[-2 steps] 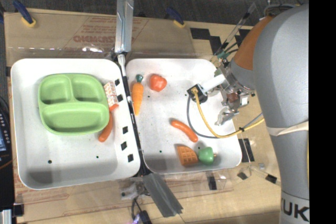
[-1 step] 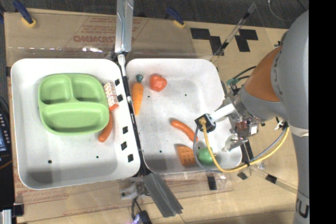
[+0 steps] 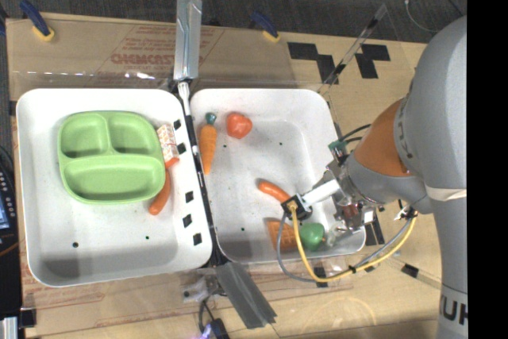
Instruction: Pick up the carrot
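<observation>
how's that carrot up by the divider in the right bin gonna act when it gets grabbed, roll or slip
The carrot looks like a smooth, tapered toy, so it is probably stiff and light. Its rounded body may roll sideways if nudged, and the taper could let it slip out towards the narrow end. It lies close along the right bin's left wall, which likely leaves little room on that side for the end effector.

The large smooth pale-grey rounded arm casing (image 3: 441, 91) has a matt shell; an orange band (image 3: 384, 145) wraps it above the wrist, with a darker grey rounded wrist section (image 3: 381, 185) below; a white bar-shaped piece (image 3: 319, 194) juts from the wrist; thin yellow and black cables (image 3: 373, 258) loop beneath it; part of a dark letter marking (image 3: 454, 312) shows low on the casing.
</observation>
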You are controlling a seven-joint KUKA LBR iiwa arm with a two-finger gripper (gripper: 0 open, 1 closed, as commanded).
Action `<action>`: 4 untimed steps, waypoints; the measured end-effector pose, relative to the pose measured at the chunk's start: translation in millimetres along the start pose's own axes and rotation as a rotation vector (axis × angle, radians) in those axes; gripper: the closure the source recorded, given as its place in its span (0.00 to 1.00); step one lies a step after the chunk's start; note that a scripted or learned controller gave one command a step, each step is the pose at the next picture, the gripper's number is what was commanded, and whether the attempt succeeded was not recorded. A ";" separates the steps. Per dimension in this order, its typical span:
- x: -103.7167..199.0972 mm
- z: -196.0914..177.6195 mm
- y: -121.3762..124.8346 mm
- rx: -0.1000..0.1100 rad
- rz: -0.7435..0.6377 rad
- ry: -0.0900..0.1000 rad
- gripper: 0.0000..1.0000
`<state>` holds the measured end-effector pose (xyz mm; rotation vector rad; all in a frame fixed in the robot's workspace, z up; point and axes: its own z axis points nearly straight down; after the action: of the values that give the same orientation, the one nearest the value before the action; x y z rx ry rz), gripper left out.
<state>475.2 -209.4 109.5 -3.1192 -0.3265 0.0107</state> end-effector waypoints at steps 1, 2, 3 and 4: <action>41.1 -66.9 8.7 -0.003 -0.031 0.005 0.00; 152.7 -102.3 31.4 -0.003 -0.011 0.005 0.00; 166.0 -39.2 32.8 0.000 -0.002 -0.001 0.00; 95.6 -25.5 20.0 -0.001 0.001 0.001 0.00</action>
<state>573.0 -209.3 134.4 -3.1201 -0.3255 0.0093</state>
